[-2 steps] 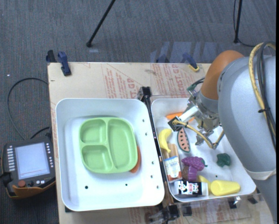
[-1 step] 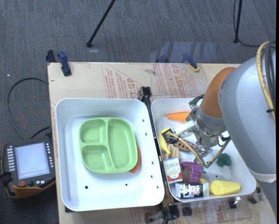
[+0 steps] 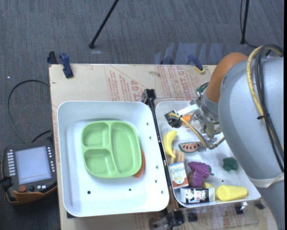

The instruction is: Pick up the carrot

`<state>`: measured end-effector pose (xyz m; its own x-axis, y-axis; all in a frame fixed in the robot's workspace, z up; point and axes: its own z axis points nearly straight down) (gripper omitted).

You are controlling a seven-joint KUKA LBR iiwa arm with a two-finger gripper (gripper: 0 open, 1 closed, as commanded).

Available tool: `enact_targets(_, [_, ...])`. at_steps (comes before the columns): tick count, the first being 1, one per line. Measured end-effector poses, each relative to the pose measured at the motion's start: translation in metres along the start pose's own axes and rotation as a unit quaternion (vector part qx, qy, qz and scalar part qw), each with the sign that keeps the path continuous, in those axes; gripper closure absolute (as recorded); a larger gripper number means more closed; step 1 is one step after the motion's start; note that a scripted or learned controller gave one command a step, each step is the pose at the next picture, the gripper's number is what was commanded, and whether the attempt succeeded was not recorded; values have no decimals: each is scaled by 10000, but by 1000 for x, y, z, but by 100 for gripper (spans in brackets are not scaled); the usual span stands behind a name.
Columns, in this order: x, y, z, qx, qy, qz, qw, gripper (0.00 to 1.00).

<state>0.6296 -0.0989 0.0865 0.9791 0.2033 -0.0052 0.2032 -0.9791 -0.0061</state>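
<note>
Two white bins sit side by side on the desk (image 3: 105,80): the left bin (image 3: 71,195) carries one green divided plate (image 3: 111,148), the right bin (image 3: 242,185) a crowd of toys: one banana (image 3: 169,143), one watermelon slice (image 3: 190,146), one grape bunch (image 3: 198,172), one broccoli (image 3: 230,164), one lemon (image 3: 231,192), two small cartons. The carrot (image 3: 185,119) is barely visible, an orange sliver near the right bin's far left corner beside the end effector (image 3: 207,137); its long axis cannot be judged. Whether the end effector is spread or closed cannot be told. The left bin offers open floor around the plate

Green tray (image 3: 111,149), banana (image 3: 169,143), grapes (image 3: 198,172)
</note>
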Motion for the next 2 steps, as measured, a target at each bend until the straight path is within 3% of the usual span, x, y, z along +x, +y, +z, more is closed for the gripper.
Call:
enact_targets(1, [0,-2,-9,23,-25,-57,10000,100])
enact_targets(2, [-37,-54,-151,-11,65,6,10000,100])
